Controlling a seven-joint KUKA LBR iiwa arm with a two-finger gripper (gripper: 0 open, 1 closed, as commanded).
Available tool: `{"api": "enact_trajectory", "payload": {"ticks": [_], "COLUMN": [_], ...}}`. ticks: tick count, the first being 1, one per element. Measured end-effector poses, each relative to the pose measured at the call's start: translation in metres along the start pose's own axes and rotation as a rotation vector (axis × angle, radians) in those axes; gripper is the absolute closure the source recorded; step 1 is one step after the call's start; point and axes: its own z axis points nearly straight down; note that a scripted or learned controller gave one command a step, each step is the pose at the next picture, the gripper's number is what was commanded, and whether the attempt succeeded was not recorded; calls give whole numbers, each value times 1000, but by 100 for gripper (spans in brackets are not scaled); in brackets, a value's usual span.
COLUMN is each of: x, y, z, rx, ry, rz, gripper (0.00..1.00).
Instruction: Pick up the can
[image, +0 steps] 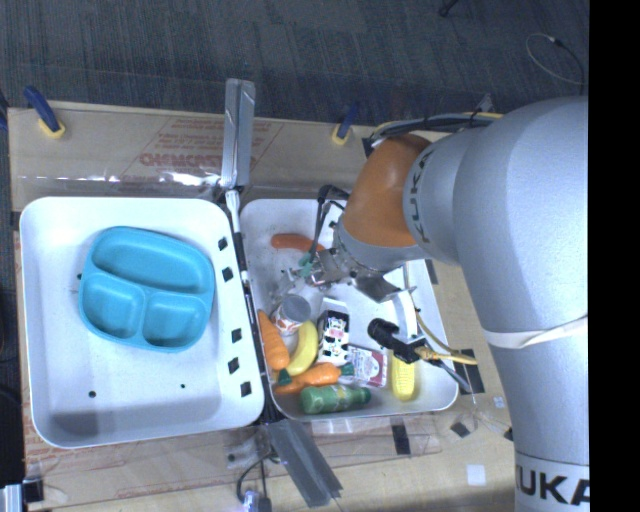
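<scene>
A pale wooden tabletop (120, 140) printed with red lettering carries two white bins over dark carpet, blue clamps along its far edge. The left bin (50, 330) holds a blue divided tray (147, 288). In the right bin (262, 222), the can (294, 307) lies on its side near the centre, a sausage (292, 241) at twelve o'clock from it, a banana (304, 347) and carrot (274, 345) at six, a green bottle (334, 399) beyond. The gripper (318, 265) hangs just at the can's one o'clock; whether its fingers are parted I cannot tell.
</scene>
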Motion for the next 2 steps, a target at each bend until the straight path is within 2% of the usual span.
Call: {"api": "enact_trajectory", "payload": {"ticks": [1, 2], "x": [0, 23], "y": [0, 2], "z": [-10, -100], "rx": [1, -1], "ry": [-1, -1], "rz": [-4, 240], "gripper": [100, 100]}}
